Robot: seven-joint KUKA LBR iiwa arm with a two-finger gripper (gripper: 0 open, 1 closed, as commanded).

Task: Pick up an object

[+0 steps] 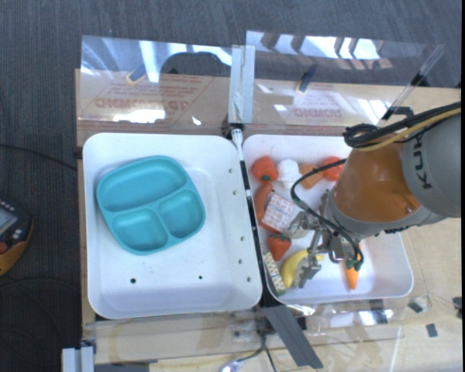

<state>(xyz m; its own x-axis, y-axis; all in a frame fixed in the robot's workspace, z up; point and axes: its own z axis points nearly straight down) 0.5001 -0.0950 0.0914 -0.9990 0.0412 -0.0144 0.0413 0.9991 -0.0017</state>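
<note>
My gripper [316, 260] hangs low over the front of the right bin [395, 281], below the orange wrist band. Its tip is just right of a yellow banana [292, 269], touching or nearly touching it. To the gripper's right lies a small carrot [352, 274]. A red strawberry [279, 246] sits to its left, with a red-and-white packet [277, 210] behind that. At the back of this bin are an orange tomato [264, 169], a white piece [288, 170] and an orange item [331, 167] partly hidden by the arm.
The left bin [139, 285] holds a teal divided plate [149, 203] at its back left. A ridge [248, 215] separates the two bins. Clear plastic walls stand behind the bins. The arm's body covers the right bin's middle.
</note>
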